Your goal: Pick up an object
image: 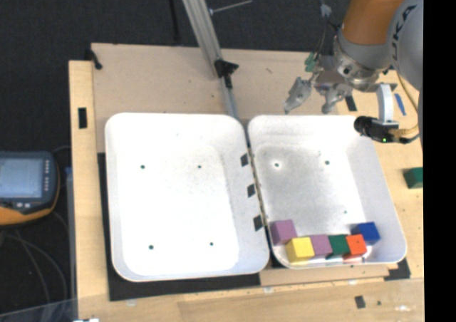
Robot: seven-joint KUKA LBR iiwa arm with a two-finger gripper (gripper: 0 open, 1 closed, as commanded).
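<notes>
Approach step: gripper (312, 100) spread wide, holding nothing, above right bin's (370, 171) far edge. Blocks (322, 242) clustered at the bin's near edge, well apart from it. Next: travel nearward, descend onto one block.

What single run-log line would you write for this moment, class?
gripper: open, holding nothing, above right bin's far edge | blocks: purple, yellow, orange, blue at near edge | pick: not started

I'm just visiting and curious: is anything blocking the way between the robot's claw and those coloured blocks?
Nothing visible does. The end effector hangs above the right bin's far rim, with open fingers holding nothing. The blocks cluster at the near edge, with bare bin floor between.
</notes>
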